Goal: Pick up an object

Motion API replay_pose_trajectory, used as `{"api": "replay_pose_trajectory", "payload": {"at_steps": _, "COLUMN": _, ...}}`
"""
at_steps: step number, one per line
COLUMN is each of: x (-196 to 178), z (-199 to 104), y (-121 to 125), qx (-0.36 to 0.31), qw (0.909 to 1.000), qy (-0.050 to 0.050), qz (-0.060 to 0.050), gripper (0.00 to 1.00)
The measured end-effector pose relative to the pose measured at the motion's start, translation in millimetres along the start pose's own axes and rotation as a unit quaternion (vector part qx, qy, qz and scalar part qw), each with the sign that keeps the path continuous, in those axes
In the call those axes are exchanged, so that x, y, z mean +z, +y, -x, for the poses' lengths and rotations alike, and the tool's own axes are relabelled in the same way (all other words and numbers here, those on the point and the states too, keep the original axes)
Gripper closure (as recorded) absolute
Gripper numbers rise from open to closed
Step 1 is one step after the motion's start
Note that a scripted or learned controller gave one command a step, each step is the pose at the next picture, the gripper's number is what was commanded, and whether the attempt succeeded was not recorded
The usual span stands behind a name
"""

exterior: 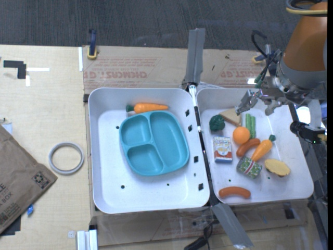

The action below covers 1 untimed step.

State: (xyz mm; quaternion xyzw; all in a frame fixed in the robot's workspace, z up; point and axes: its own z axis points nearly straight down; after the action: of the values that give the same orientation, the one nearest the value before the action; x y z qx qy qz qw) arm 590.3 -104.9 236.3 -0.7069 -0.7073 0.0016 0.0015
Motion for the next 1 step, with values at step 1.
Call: {"api": "replay_pose_trajectory", "payload": {"at_steps": 1, "x": 124.7, "z": 41.0, "y": 3.8, "qx": -0.038, "qw": 0.9993, "qy": 0.0, "qz": 0.001, "gripper": 0.0}}
